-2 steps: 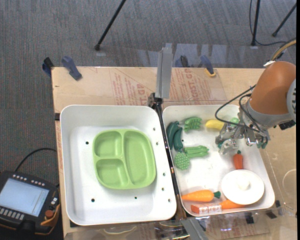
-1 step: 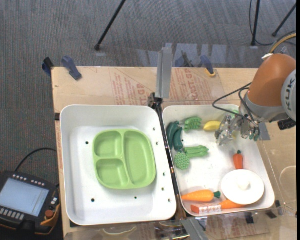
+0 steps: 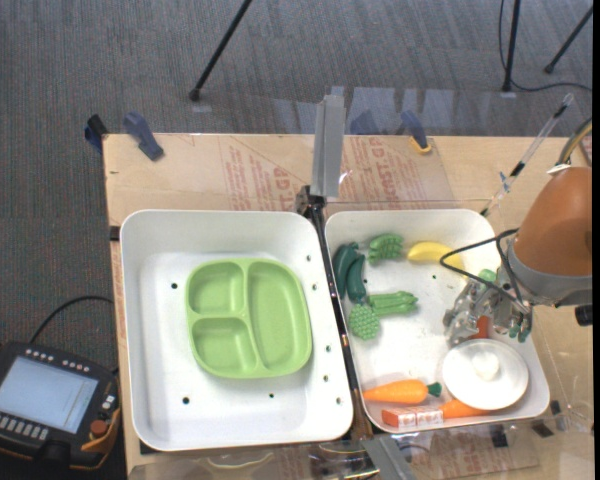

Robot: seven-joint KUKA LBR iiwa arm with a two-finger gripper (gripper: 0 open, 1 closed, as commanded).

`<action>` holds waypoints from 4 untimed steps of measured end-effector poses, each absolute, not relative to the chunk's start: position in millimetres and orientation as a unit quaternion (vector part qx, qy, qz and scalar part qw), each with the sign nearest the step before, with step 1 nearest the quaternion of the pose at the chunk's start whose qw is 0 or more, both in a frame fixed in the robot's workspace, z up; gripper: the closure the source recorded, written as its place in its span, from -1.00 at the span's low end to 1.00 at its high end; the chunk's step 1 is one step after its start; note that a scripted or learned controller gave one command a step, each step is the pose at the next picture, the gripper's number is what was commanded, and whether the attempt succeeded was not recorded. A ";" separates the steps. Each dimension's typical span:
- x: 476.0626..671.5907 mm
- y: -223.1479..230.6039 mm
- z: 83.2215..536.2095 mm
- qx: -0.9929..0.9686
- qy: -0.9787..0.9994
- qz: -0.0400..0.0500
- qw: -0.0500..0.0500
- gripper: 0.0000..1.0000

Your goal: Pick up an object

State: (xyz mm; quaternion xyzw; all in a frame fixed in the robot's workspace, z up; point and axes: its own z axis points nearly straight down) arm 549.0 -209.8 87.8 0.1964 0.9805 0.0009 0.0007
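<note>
Camera view, nearest edge: handheld control pendant (image 3: 48, 400) with a lit screen, lying on the floor off the bench's (image 3: 210, 168) left corner.
Right bin, near wall: orange-and-white carton (image 3: 417, 419) flat against the rim; two carrots beside it, one (image 3: 404, 392) leafy end toward the plate, the other (image 3: 460, 408) partly tucked under the plate.
Right bin, near right: round white plate (image 3: 485, 373) with a small raised centre, resting on the bin floor.
Gripper: gripper (image 3: 488, 318) lowered into the right bin (image 3: 420, 216), just beyond the white plate; something red glimpsed between the metal parts, too small to identify; fingers' spread impossible to tell; grasp on any object not visible.
Arm: grey wrist with orange band (image 3: 563, 223) entering from the right, above the gripper.
Right bin, middle: green brush-like toy (image 3: 378, 310) lying across the floor, bristled head toward the divider.
Right bin, far side: dark green pepper-like piece (image 3: 348, 266) along the left wall; small green leafy piece (image 3: 385, 247) next to it; yellow banana (image 3: 430, 252) near the far wall.
Left bin: left bin (image 3: 150, 238) holding a green three-compartment plate (image 3: 248, 318) near its centre, tilted slightly in plan.
Beyond: clear panel (image 3: 380, 158) standing at the bench's far edge; tripod legs (image 3: 225, 38) on grey carpet.
</note>
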 end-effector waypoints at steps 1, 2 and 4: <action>481.4 -206.6 89.8 0.275 0.962 0.003 0.005 1.00; 522.7 -211.7 87.3 0.253 0.967 0.001 0.000 1.00; 544.3 -211.6 87.6 0.198 0.980 0.000 0.001 -1.00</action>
